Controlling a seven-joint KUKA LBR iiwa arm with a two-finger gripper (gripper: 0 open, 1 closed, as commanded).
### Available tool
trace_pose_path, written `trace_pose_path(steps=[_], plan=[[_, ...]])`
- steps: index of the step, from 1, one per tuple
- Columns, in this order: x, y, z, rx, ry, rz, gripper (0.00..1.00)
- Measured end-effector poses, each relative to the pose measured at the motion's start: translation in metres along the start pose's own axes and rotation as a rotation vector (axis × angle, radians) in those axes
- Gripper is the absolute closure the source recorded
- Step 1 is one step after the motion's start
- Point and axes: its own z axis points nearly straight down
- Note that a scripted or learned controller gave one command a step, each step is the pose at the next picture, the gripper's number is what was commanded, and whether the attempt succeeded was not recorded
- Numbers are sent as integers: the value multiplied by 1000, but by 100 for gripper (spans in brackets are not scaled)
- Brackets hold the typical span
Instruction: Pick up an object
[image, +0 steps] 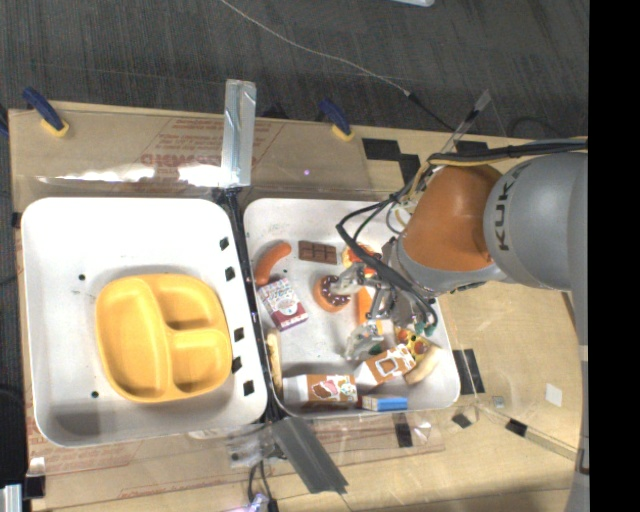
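Observation:
My gripper (368, 328) hangs low in the right bin (300, 215), right of its middle, among a cluster of toy foods. Just left of it lies a brown donut (332, 290), and an orange carrot-like piece (364, 300) sits under the wrist. A small carton (388, 364) and a banana (427, 366) lie just below and right of the gripper. Farther left are a sausage (270, 259), a chocolate bar (320, 252) and a pink packet (283, 303). The arm hides whatever sits directly under the gripper.
A brown box (330, 389) and a blue-tipped item (385, 403) lie along the right bin's front wall. The left bin (50, 230) holds a yellow divided tray (160, 333). Cables loop around the orange wrist band (450, 225).

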Motion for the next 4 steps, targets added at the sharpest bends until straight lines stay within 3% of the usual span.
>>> trace_pose_path(steps=[1, 2, 3, 4], plan=[[5, -9, 0, -1, 1, 39, 0], [20, 1, 0, 1, -2, 53, 0], [16, 2, -13, 3, -12, 46, 100], [2, 51, -19, 10, -5, -52, 100]])
